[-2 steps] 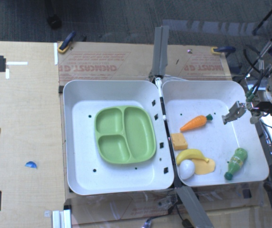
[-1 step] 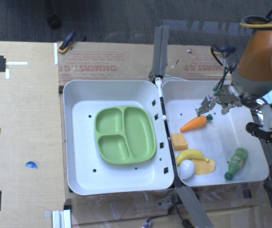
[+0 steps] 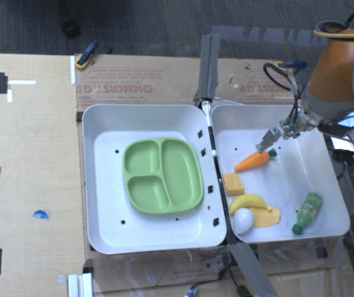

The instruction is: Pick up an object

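1. I am hanging my claw (image 3: pixel 268 142) low over the right bin (image 3: pixel 325 166), just above and to the far side of the carrot (image 3: pixel 253 160), tilting toward its green top end; whether my claw is spread or pressed together I cannot tell, and nothing is showing pinched in it

2. The carrot, the nearest thing to me and my likeliest pick, is lying on the bin floor just below my claw, orange tip pointing away from me toward the divider between the bins, so I am judging that I am lining up over its thicker end, where there is more to catch

3. A little further out from my claw, past the carrot's tip, a yellow block (image 3: pixel 233 183) like a cheese wedge is sitting near the divider

4. Beyond that, toward the near rim, a banana (image 3: pixel 247 202) is curving over a white egg (image 3: pixel 243 220) and touching a flat yellow piece (image 3: pixel 267 216), all crowding together, which I am reckoning makes them awkward to take singly

5. Off to my other side, a green bottle (image 3: pixel 306 213) is lying slanted by the near corner, well apart from the rest

6. Farthest from my claw, across the divider, the left bin (image 3: pixel 103 166) is holding a green divided plate (image 3: pixel 163 175), lying flat
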You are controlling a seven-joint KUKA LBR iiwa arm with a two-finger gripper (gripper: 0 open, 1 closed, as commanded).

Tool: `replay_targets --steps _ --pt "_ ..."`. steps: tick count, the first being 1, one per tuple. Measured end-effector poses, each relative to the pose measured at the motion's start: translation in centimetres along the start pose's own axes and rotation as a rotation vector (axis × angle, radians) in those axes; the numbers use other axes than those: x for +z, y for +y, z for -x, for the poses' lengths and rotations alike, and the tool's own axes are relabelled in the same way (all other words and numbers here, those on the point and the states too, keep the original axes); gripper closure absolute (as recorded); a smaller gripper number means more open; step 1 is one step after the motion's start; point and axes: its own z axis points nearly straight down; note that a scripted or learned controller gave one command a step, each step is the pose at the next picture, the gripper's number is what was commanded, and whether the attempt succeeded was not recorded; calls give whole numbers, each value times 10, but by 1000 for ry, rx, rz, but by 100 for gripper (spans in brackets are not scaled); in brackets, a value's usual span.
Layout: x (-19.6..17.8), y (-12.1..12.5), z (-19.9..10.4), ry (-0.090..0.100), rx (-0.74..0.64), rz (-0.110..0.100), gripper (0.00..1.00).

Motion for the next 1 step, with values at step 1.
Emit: replay_targets --steps 1 --pt "16 1 -10 1 -222 0 0"
